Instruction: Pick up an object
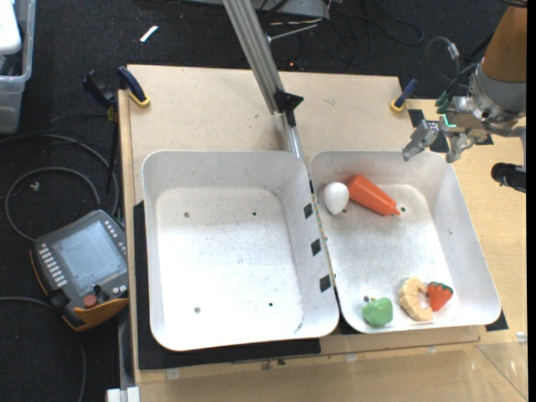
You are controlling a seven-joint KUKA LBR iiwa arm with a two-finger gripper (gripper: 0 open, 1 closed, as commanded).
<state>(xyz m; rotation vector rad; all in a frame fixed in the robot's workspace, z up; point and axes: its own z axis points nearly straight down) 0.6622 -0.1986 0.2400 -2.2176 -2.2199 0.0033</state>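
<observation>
The gripper (pixel 434 147) hangs above the upper right corner of the right bin (pixel 469 245), its two fingers spread apart with nothing between them. The arm (pixel 507 57) enters from the right, orange band above the wrist.

Contents of the right bin: a white egg (pixel 336 197) near the upper left corner, close to the shared wall; an orange carrot (pixel 373 196) just beside the egg, lying at a slant with its thick end toward the egg. Along the lower edge sit a green pepper (pixel 378 311), a pale beige item (pixel 414 298) (its kind cannot be determined) and a red strawberry (pixel 440 293), the last two touching. All items lie on the bin floor, well apart from the gripper.

The left bin (pixel 226 249) shows its bare speckled floor. A teach pendant (pixel 82 266) rests on the dark floor left of the bench.
</observation>
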